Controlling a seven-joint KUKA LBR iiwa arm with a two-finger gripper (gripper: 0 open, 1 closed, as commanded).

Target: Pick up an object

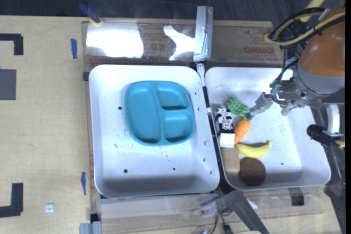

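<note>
Carrot [242, 129] in right bin [312, 172] | jaws [262, 104] above-right, nothing visibly held

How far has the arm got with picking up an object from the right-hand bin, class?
Done: the arm has reached over the right bin, with the gripper low beside the green toy and carrot. In hand: nothing visibly between its fingers. Left: grasping and lifting. The banana, brown ball and other toys all lie in the bin; the blue tray sits in the left bin.
</note>
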